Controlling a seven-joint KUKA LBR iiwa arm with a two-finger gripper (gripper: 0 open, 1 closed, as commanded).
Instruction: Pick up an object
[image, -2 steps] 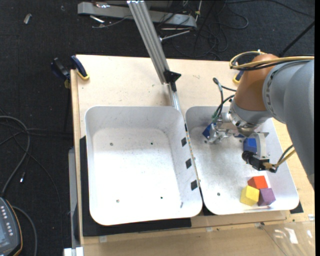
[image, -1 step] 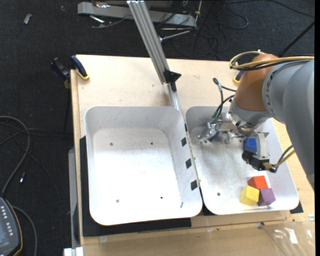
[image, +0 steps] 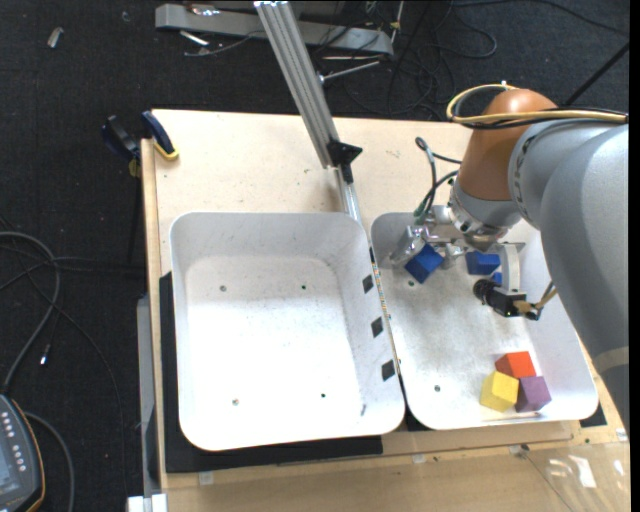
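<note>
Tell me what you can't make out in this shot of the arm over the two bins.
- Gripper, camera view: the wrist above covers the fingers, so open or shut is unclear.
- Blue block: sits at the gripper, but whether it is held or just beside it can't be told.
- Second blue piece: partly under the wrist; block or gripper part is unclear.
- Purple block: partly hidden behind the yellow block and orange block.

Both bins (image: 270, 330) white with fine dark speckling. Arm (image: 570, 170) grey with an orange band (image: 500, 150). One blue block (image: 424, 264) and a second blue block (image: 484, 262) under the wrist. Near corner: orange block (image: 517, 363), yellow block (image: 499, 391), purple block (image: 534, 393). Bench (image: 250, 160) pale tan.
</note>
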